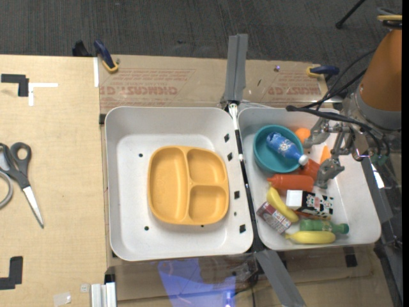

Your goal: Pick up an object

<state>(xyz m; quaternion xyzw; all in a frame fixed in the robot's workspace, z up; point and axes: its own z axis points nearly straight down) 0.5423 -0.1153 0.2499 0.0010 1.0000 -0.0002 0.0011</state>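
Gripper [326,162], jaws apart & holding nothing, above right bin [365,232] over orange toy [308,169] beside teal bowl [276,151]. Risk: crowded pile, fingers may snag bowl rim.

Right bin [367,226] crowded: teal bowl [271,155], bananas [311,237], bottles; open floor along its right side

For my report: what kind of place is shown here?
Probably a robotics lab bench: two white bins, one holding a yellow divided plate, one toy food like a banana, with scissors nearby.
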